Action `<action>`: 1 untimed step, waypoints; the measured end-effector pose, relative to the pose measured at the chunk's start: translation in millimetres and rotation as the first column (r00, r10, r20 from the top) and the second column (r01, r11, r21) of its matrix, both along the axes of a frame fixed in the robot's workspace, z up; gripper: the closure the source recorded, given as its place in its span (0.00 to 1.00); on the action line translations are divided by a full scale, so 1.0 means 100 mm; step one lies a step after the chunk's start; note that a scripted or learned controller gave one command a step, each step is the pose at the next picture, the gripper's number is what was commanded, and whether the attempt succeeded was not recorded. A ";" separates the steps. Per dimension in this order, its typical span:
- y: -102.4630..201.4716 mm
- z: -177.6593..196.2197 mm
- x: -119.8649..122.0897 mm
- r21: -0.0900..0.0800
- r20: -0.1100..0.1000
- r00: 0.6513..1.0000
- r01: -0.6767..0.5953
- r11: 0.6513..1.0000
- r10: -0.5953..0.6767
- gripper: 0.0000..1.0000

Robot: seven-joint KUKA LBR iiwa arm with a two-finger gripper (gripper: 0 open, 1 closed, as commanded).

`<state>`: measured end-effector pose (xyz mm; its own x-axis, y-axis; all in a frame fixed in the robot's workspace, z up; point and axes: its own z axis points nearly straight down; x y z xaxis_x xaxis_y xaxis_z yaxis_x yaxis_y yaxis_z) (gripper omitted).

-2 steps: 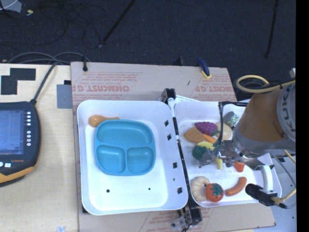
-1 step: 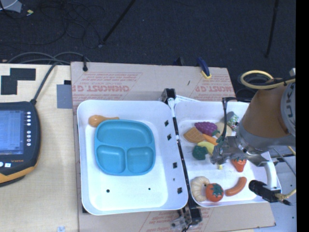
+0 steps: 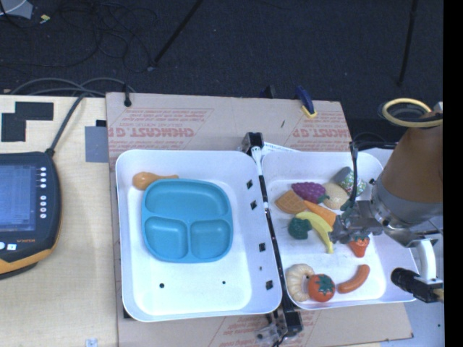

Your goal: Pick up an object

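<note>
The right bin (image 3: 376, 166) holds several toy foods: purple grapes (image 3: 309, 191), an orange wedge (image 3: 289, 202), a carrot (image 3: 323, 212), a yellow banana (image 3: 319, 228), green broccoli (image 3: 299, 228), a pale bulb (image 3: 297, 277), a tomato (image 3: 321, 287), a sausage (image 3: 353, 279) and a small red piece (image 3: 359, 248). My gripper (image 3: 343, 230) is low over this bin, right at the banana's right end and just above-left of the red piece. The arm's grey body hides the bin's right side.
The left bin (image 3: 126, 266) carries a blue divided plate (image 3: 187, 219) and an orange drumstick-like toy (image 3: 149, 180) at its top left. A ridge with clips (image 3: 262, 223) separates the bins. A teach pendant (image 3: 25, 208) lies far left.
</note>
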<state>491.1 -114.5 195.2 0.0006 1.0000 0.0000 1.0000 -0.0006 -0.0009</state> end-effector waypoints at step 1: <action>1.06 0.57 -0.16 0.002 0.000 1.000 -0.007 1.000 0.007 1.00</action>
